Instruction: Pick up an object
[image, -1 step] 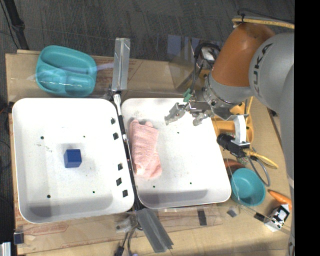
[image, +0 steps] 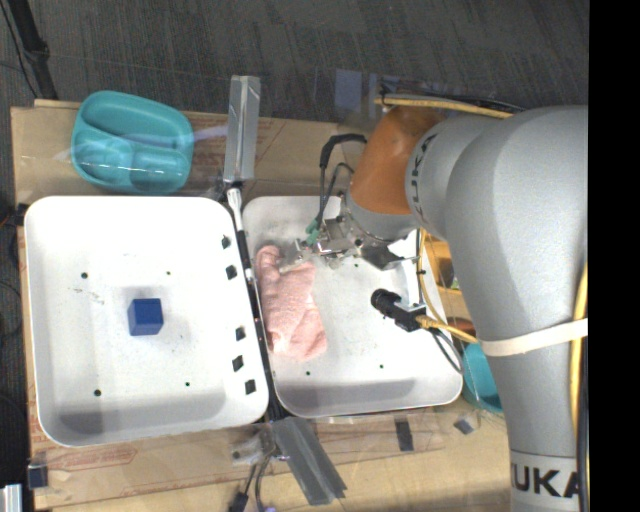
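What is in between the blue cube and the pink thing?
In the camera view, bare white floor of the left bin, then the two bins' touching walls, separate the blue cube from the pink thing.
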